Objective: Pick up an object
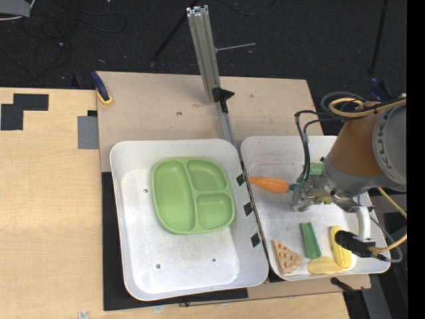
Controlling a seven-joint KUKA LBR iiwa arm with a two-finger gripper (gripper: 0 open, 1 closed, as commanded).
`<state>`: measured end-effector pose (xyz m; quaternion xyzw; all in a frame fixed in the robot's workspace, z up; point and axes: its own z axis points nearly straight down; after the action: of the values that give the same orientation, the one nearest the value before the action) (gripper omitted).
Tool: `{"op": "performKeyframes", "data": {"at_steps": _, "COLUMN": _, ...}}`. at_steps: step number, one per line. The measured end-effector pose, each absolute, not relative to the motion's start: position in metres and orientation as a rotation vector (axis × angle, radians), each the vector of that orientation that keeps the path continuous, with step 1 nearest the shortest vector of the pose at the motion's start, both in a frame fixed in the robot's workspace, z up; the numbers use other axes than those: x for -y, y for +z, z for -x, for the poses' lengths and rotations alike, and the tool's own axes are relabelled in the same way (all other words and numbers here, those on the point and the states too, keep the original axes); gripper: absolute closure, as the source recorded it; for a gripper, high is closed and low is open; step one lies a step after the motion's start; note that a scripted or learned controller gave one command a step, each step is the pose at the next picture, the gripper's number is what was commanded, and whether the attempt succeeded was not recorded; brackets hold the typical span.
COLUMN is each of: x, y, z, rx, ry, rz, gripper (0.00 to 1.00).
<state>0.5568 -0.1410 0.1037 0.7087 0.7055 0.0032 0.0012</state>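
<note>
In the right bin [279, 151] lie an orange carrot [267, 185], a green block [309, 239], a pizza slice [286, 256], a yellow corn cob [340, 248] and a pale yellow piece [324, 266]. My gripper [302, 199] hangs low over the middle of this bin, just right of the carrot's thick end and above the green block. The carrot lies flat on the bin floor, its right end close to the gripper. Whether they touch is unclear. The arm's orange band hides the bin's right part.
The left bin [133, 244] holds a green divided plate [194, 195]. A metal post [204, 52] rises behind the bins. Black clips [247, 208] mark the ridge between the bins. Cables [345, 105] loop near the arm.
</note>
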Motion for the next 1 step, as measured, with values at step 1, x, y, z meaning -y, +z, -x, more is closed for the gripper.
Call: {"op": "performKeyframes", "data": {"at_steps": 1, "x": 0.1493, "y": 0.1515, "z": -0.5513, "rx": -2.214, "ry": 0.000, "rz": -2.227, "gripper": 1.00}}
